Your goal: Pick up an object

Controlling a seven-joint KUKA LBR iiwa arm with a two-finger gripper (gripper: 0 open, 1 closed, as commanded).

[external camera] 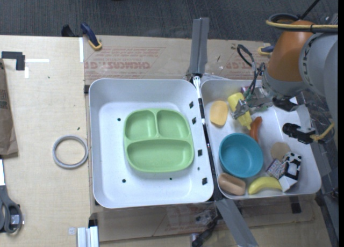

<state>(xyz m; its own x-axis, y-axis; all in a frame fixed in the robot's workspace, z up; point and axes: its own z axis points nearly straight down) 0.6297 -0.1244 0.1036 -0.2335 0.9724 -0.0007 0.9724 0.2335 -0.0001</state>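
My gripper [246, 103] reaches down into the back of the right bin [309, 189], right over a yellow toy [235, 101] and a second yellow piece [244, 120] just below it. A pale orange slice [219, 113] lies to the left of the gripper. A red-orange toy [255, 128] lies just in front of it. Toward the front of the bin sit a blue bowl [241, 155], a hot-dog bun [232, 184], a banana [265, 185], a tan disc [280, 149] and a black-and-white toy [291, 167].
The left bin [102, 133] holds a green divided plate [158, 140]. On the bench to the left lie a grey ring [70, 151], scissors [11, 216] and a brown bag [6, 117]. A metal post [199, 44] stands between the bins at the back.
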